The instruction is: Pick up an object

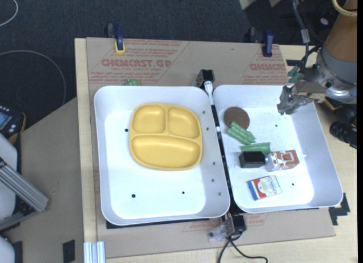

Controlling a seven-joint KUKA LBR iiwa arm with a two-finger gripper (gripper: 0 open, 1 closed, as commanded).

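Zero picks logged; my tool (287, 104) at right bin's (323, 160) 1 o'clock, grip state unreadable, items untouched.

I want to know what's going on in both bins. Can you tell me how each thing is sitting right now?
Yellow plate: lying flat in the left bin, nothing on it.
Brown disc: flat in the right bin.
Green thing: lying down, touching the brown disc.
Black block: lying flat.
Orange and white packet: lying beside the black block.
Red and blue packet: lying flat, apart from the others.
Gripper: over the right bin's far side, holding nothing.
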